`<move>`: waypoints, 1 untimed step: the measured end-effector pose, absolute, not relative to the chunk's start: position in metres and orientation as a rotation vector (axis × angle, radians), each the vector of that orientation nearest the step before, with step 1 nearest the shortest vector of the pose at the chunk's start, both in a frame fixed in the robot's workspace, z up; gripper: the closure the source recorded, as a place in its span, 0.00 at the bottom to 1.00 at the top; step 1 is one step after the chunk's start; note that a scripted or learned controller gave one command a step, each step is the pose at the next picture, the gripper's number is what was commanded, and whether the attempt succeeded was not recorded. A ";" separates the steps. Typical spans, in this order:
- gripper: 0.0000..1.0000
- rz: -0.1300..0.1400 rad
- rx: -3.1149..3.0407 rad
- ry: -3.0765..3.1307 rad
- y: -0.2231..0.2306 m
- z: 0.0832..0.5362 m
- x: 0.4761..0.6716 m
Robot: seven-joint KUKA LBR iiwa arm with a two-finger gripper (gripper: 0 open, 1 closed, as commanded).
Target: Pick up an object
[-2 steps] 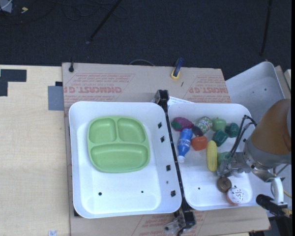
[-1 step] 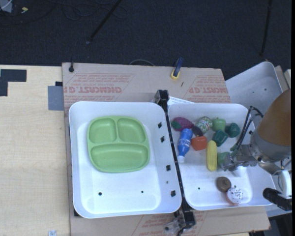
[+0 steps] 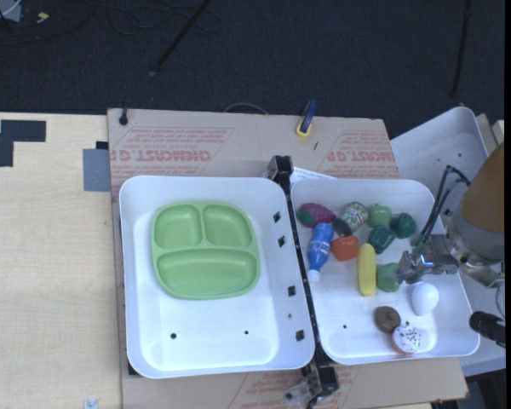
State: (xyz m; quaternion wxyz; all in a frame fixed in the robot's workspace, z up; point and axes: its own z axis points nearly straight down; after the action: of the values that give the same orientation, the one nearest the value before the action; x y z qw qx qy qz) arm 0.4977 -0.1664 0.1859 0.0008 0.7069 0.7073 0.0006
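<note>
**benchrat:** Green was what caught my eye first: a divided green plate (image 3: 206, 250) sat alone in the left bin (image 3: 140, 331) on the tabletop (image 3: 43, 271). Right bin (image 3: 358, 348) had all the clutter. From its left side: a purple piece (image 3: 315, 215), a blue bottle (image 3: 319, 247), an orange-red lump (image 3: 345, 248), a yellow banana-ish thing (image 3: 367, 268), some green veg, then a brown disc (image 3: 387, 318) and a white egg (image 3: 424, 297).

**kuka_kev:** And the tool (image 3: 416, 265)?

**benchrat:** It was at the right edge of that bin, right up against a small green object (image 3: 388, 277), just above the egg. Couldn't tell whether its fingers were apart or together, too small and blurry. Nothing visibly held.

**kuka_kev:** So which target?

**benchrat:** My guess was that green object, since it was touching or nearly so. It was crowded though: banana on one side, egg just below. To do it well I'd have dropped straight down and closed across the narrow way, so the neighbours didn't get shoved or pinched along with it.

**kuka_kev:** Orientation?

**benchrat:** The green one looked roundish, no clear long axis I could make out. The banana beside it was obvious, long axis running near-to-far in the bin, nearly vertical in the picture.
</note>
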 end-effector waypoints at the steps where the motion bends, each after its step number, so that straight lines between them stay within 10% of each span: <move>1: 1.00 0.002 2.219 2.221 -0.167 0.230 0.499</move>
State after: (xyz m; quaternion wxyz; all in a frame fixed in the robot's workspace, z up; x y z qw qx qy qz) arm 0.4986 -0.1671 0.2300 0.0011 0.7068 0.7074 0.0007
